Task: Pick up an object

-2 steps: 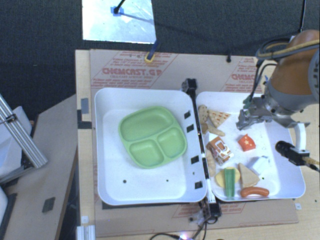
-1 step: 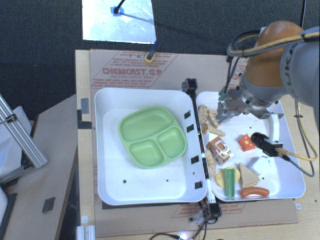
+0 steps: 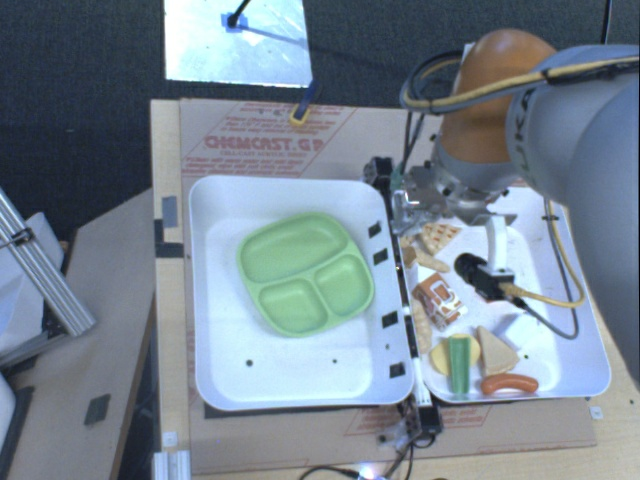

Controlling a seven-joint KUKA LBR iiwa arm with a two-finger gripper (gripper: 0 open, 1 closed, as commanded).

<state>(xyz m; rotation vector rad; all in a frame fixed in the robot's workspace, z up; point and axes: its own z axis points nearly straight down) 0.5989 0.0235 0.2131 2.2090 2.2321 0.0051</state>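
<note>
My gripper (image 3: 402, 206) hangs over the far left corner of the right bin (image 3: 575, 298), close to the divider between the two bins. Just to its right and nearer the front lies a tan waffle-patterned wedge (image 3: 438, 235), with a small tan piece (image 3: 430, 262) below it. Further forward in the same bin are an orange and white box (image 3: 438, 301), a green stick (image 3: 459, 364) on a yellow piece (image 3: 439, 359), a tan wedge (image 3: 495, 348) and a red sausage (image 3: 509, 384). Nothing shows between the fingers.
The left bin (image 3: 215, 298) holds a light green divided plate (image 3: 304, 271). The arm's wrist and orange band cover the far part of the right bin. A cardboard sheet (image 3: 260, 138) lies under both bins.
</note>
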